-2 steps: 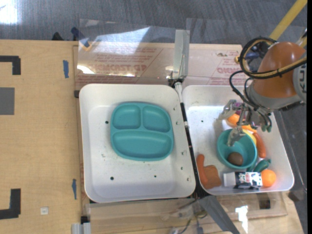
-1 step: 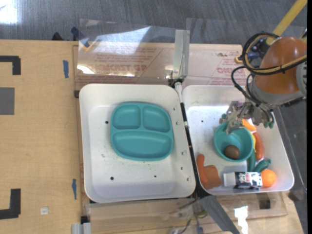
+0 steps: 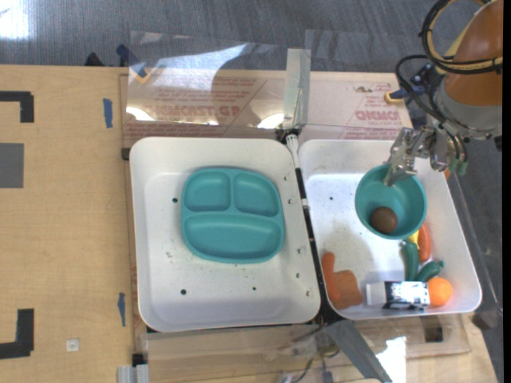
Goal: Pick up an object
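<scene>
My gripper [image 3: 397, 168] hangs over the far side of the right bin [image 3: 335, 166], right at the back rim of a teal bowl [image 3: 402, 200]. A brown round object [image 3: 385, 219] lies inside the bowl. Whether the gripper grasps the rim is not visible from this angle. Just beyond the bowl's near right side lie an orange carrot [image 3: 425, 241] and a green piece [image 3: 411, 258]. An orange ball [image 3: 438, 291], a white and black item [image 3: 399, 294] and an orange-brown chunk [image 3: 342, 286] sit along the bin's near wall.
The left bin [image 3: 152, 222] holds a teal divided plate [image 3: 232, 215]. A clear plastic sheet [image 3: 207, 86] stands behind both bins. The arm's orange band [image 3: 479, 38] and cables are at the upper right. A divider [image 3: 302, 214] separates the two bins.
</scene>
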